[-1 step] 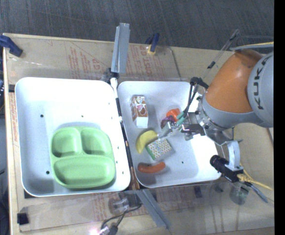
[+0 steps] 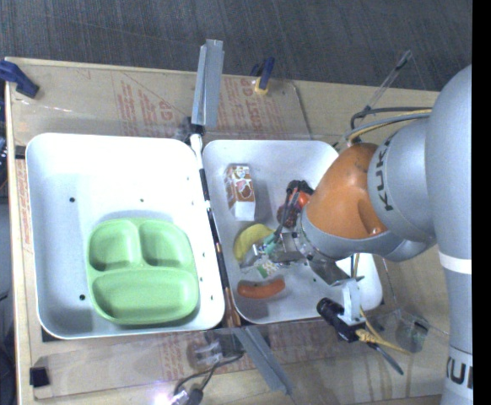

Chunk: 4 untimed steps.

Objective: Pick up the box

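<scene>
The tool (image 2: 272,251) sits low inside the right bin (image 2: 330,154), at the end of the grey arm (image 2: 423,184) with its orange band (image 2: 347,205), which enters from the right side of the camera view. Its tip is among cluttered small parts, and whether it is apart, together or clamped on anything cannot be told from this view.

Directly at the tool, on its left, lies a yellow banana (image 2: 250,239), touching or overlapping the tool tip in the view. Just below the tool, toward the near wall of the same bin, lies a reddish-brown sausage (image 2: 261,289), apart from the banana.

The box (image 2: 240,190), a small carton with a white and brown printed face, lies flat on the bin floor above and to the left of the tool, beyond the banana and near the bin's left wall. It is clear of the tool and touches no other item.

Further left of the tool, past the two adjoining walls, stands the left bin (image 2: 60,159). It holds a green compartment tray (image 2: 142,272) with three sections, lying in the near portion of that bin.

Both bins rest on the worktop (image 2: 110,99), a board with red printed lines. A blue clamp (image 2: 264,72) grips its far edge, above the tool.
</scene>
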### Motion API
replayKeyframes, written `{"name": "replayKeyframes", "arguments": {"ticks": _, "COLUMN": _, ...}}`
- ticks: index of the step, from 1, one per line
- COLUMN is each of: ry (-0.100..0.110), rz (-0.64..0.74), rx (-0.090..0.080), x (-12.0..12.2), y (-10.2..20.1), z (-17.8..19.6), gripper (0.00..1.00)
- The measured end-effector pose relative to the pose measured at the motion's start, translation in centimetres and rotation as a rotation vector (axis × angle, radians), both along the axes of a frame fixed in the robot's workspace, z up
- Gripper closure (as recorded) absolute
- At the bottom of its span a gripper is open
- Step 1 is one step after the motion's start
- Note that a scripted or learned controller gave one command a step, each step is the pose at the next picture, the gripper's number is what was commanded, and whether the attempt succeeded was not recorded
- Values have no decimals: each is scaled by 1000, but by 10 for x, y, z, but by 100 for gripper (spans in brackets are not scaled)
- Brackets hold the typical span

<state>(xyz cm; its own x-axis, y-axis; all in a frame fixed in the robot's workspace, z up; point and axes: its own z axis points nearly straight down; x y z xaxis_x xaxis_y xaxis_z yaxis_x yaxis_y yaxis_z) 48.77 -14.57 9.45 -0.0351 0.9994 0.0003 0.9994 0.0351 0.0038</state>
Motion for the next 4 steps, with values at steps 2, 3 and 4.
{"name": "replayKeyframes", "arguments": {"ticks": 2, "ry": 3, "rz": 176, "rx": -1, "x": -4, "y": -32, "z": 111, "gripper": 100}}
{"name": "replayKeyframes", "arguments": {"ticks": 3, "ry": 3, "rz": 175, "rx": -1, "x": -4, "y": -32, "z": 111, "gripper": 0}}
{"name": "replayKeyframes", "arguments": {"ticks": 4, "ry": -5, "rz": 266, "rx": -3, "x": 50, "y": -5, "z": 13, "gripper": 0}}
